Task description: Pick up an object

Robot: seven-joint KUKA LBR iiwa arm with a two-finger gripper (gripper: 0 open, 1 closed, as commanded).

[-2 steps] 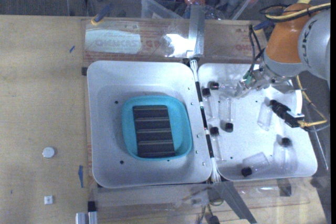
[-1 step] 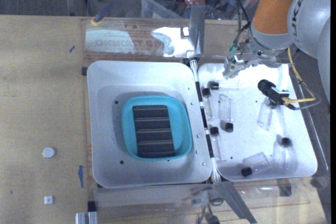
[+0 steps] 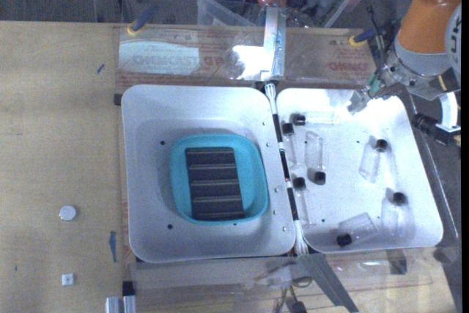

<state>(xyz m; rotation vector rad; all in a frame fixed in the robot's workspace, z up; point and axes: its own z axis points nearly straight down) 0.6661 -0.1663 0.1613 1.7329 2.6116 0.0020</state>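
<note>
A: Where is the arm (image 3: 432, 18)?

B: At the upper right, grey with its orange band, reaching in over the far right corner of the right bin (image 3: 410, 179). The end effector (image 3: 364, 97) hangs over that bin's far edge, near a bright glare patch.

A: Is it spread or pinching anything?

B: I cannot tell; it is small and partly lost in the glare. Nothing is visibly between its tips.

A: What lies in the right bin?

B: Several clear vials with black caps. One vial (image 3: 315, 152) lies near the middle left, another (image 3: 372, 157) lies right of centre with its cap toward the far side. A third (image 3: 355, 228) lies tilted near the front edge, and a fourth (image 3: 396, 209) sits near the front right. More black caps show along the divider side, one near the far left corner (image 3: 298, 119). All are apart from the end effector.

A: And the left bin (image 3: 146, 157)?

B: It holds a teal tray (image 3: 179, 179) with a dark ribbed block (image 3: 215, 183) lying inside it, roughly centred.

A: Anything else?

B: A clear tub (image 3: 220, 4) of coloured toys stands beyond the bins. A small round disc (image 3: 67, 213) rests on the counter (image 3: 51, 99), well left of the bins.
</note>
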